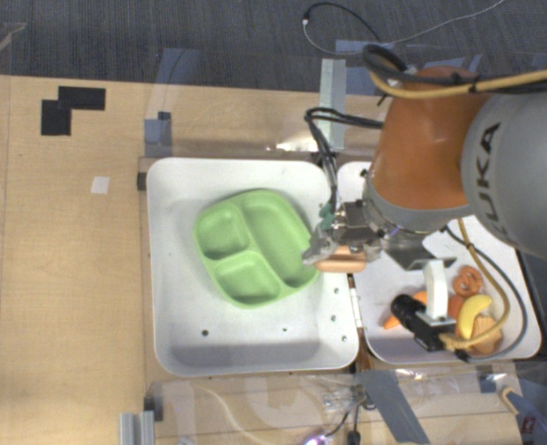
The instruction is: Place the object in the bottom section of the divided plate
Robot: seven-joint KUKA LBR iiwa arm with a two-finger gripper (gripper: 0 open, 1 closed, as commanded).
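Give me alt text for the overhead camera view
A grey and orange robot arm's gripper holds a tan sausage-shaped object beside a green divided plastic plate in the left white bin; toy foods lie in the right bin.

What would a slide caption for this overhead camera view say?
Robot gripper carries a sausage-like object toward a green divided plate in the left bin.

Green divided plate [252,246] (left bin)

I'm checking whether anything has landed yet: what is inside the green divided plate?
The green divided plate shows bare green sections. The gripper with a tan sausage-like object overlaps its right edge, covering that corner.
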